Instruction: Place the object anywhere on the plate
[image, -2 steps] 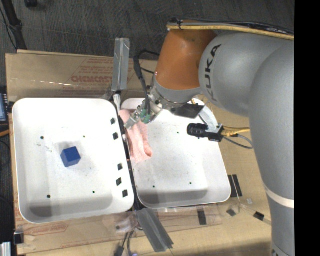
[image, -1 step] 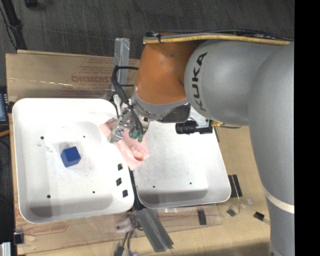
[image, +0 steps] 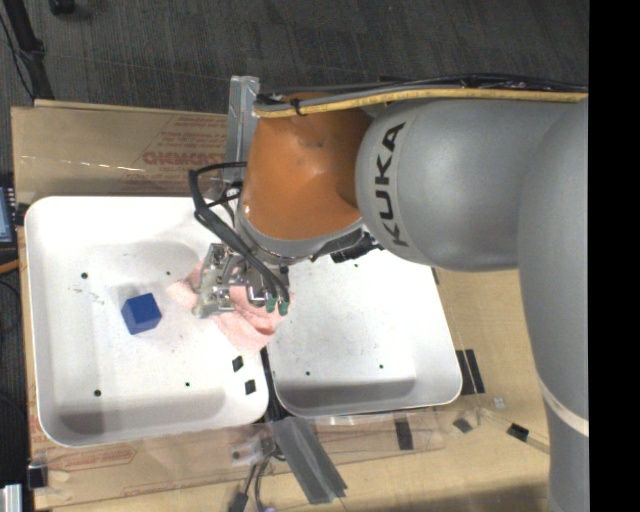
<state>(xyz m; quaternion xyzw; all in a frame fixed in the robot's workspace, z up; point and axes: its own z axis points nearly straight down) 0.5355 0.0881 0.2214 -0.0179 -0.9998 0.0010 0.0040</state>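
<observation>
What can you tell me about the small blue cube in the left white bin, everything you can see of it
The small blue cube is a solid-looking block of plain, even blue, with matte faces and slightly soft edges, possibly foam or plastic. It sits flat on the floor of the left white bin, turned a little so that its edges run at an angle to the bin walls. It stands apart from the pink plate to its right and from the gripper above that plate. Nothing touches it but the bin floor.
</observation>
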